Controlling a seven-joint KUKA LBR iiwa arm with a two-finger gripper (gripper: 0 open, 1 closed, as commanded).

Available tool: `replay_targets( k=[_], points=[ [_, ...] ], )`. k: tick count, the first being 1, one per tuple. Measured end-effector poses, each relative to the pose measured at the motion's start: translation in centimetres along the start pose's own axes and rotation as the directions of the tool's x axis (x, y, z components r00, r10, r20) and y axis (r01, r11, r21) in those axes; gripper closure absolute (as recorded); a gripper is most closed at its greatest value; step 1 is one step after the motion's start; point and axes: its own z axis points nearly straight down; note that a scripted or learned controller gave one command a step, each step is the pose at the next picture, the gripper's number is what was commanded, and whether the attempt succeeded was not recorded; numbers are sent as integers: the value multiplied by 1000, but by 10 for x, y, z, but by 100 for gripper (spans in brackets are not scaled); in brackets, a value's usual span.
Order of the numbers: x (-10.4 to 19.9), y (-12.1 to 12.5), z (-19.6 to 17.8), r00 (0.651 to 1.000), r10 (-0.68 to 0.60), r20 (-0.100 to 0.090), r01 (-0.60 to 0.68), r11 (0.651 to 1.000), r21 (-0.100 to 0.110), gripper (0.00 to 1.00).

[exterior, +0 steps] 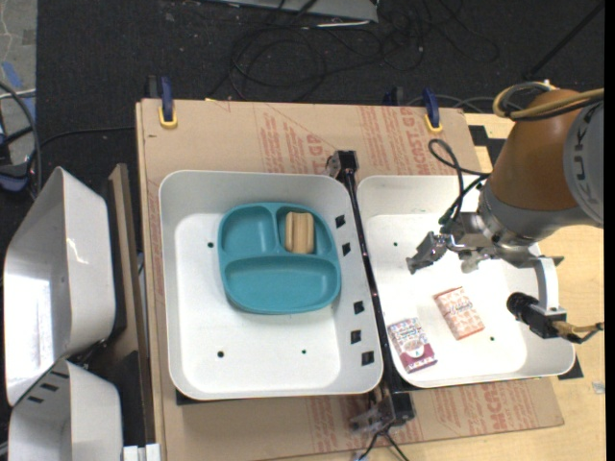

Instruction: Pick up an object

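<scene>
Just below the gripper [424,255], toward the near rim of the right bin [544,361], lie two small flat packets: a pink one [458,313] almost straight under the wrist, and a darker one [411,343] a little further down and to the side nearest the bin divider. Both have their long axis running roughly away from the camera, slightly tilted. The gripper hangs above the bin floor, its fingers parted and nothing between them. Well off to its far side, the left bin [183,353] holds a teal divided plate [279,258] with a tan block [301,232] in one compartment.
</scene>
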Motion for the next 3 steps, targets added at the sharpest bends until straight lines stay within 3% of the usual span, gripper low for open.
replay_targets(
  k=[2,3],
  points=[
    [5,0,90,1000,0,-1,0,1000,0,0],
    [5,2,77,1000,3,0,-3,1000,-5,100]
  ],
)
